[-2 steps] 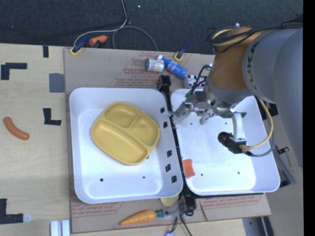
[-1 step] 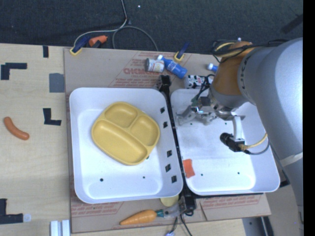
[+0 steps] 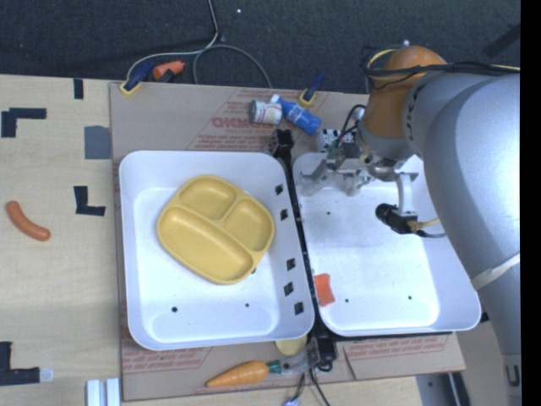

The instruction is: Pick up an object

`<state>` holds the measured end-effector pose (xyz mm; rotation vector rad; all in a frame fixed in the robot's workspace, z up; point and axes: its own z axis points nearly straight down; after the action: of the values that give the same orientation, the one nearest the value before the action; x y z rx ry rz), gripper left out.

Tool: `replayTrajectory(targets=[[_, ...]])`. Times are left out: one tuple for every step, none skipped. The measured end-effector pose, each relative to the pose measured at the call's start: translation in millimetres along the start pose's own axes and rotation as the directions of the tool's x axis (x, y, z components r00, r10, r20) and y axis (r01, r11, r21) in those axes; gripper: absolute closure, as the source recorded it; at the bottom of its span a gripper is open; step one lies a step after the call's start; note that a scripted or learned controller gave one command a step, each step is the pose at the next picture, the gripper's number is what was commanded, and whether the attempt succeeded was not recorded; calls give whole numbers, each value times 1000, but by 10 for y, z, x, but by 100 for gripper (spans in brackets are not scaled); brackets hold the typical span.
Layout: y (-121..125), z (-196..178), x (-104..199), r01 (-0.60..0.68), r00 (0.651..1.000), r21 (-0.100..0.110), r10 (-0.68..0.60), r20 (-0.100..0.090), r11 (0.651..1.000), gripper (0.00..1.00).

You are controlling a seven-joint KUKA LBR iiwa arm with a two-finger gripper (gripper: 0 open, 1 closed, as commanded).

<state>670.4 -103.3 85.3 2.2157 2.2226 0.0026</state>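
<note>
A yellow divided plastic plate [image 3: 216, 227] lies in the left white bin [image 3: 139, 311]. A small orange block [image 3: 323, 289] lies in the right white bin [image 3: 439, 311], against its left wall.

Grey arm [image 3: 473, 159] reaches in from right — tool [image 3: 338, 172] low, wrist bent leftward.

The arm [image 3: 473, 142] covers the right bin's [image 3: 380, 260] far right corner and runs off the frame's right edge. Gripper [image 3: 338, 172] fingers are too cluttered to read. Small label below-left of it is unreadable.
</note>
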Motion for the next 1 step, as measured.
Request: replayTrajectory(targets=[[-8,-107,4,1,1000,0,-1,1,1000,100]])
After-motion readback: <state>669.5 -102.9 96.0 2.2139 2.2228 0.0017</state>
